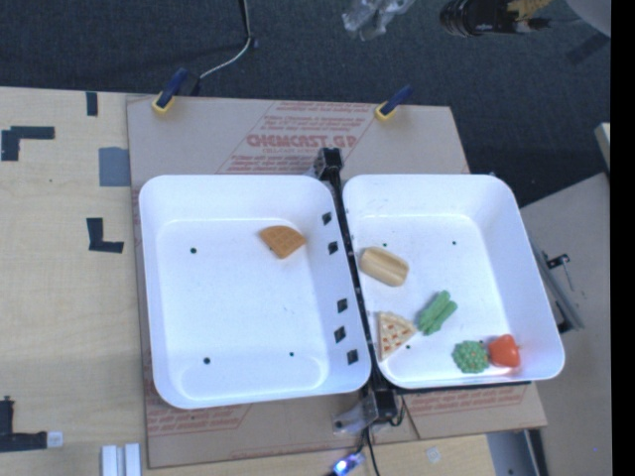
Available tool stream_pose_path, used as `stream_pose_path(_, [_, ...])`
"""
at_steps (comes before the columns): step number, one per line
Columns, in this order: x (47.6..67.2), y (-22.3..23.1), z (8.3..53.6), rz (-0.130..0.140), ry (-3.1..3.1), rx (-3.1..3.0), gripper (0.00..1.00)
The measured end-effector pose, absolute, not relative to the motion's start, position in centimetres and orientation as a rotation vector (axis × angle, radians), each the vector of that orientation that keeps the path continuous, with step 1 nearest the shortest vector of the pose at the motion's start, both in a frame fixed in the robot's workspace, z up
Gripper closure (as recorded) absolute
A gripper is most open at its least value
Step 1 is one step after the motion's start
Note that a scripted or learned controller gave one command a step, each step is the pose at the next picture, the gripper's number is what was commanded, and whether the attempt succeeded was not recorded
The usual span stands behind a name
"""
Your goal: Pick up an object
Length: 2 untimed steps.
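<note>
Overhead, the claw (pixel 380 3) hangs blurred beyond both bins, touching nothing; its spread I cannot tell.

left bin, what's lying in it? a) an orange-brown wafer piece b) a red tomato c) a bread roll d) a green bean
a: the orange-brown wafer piece lies alone in the left bin, while the bread roll, the green bean and the red tomato sit in the right bin.
</note>
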<state>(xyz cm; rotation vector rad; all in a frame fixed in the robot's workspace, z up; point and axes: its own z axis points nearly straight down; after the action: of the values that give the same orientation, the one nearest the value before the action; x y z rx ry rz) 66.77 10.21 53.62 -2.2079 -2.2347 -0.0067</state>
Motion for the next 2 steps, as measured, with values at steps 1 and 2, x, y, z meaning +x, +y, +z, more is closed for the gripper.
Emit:
stream_pose_path(1, [66.8,9.3,53.1,0.002,-2.223,-2.219,1.0])
stream_pose_path(2, [66.6,7.9,51.8,0.004,-2.22,-2.221,1.0])
